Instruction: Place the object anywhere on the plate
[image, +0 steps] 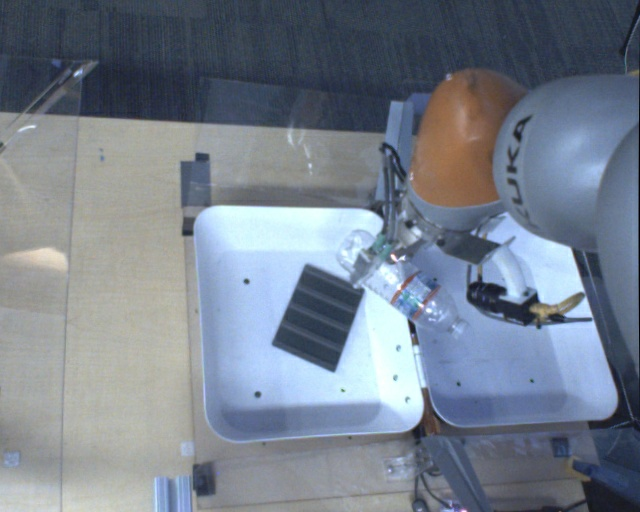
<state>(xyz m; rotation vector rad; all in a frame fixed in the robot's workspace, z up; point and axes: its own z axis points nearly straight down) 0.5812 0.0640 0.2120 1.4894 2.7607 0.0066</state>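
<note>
Bottle (405, 290) of clear plastic with a red-banded label, lying aslant across the adjoining rims of the 2 white bins, 1 end over the left bin (230, 300) and the other over the right bin (560, 380). The gripper (392, 243) sits at the bottle's upper-left end, screened by the grey arm (560, 150) and its orange band (460, 130), so whether it is released or clenched cannot be told. A dark ribbed plate (318, 317) lies askew on the left bin's floor, just beside the bottle.
</note>
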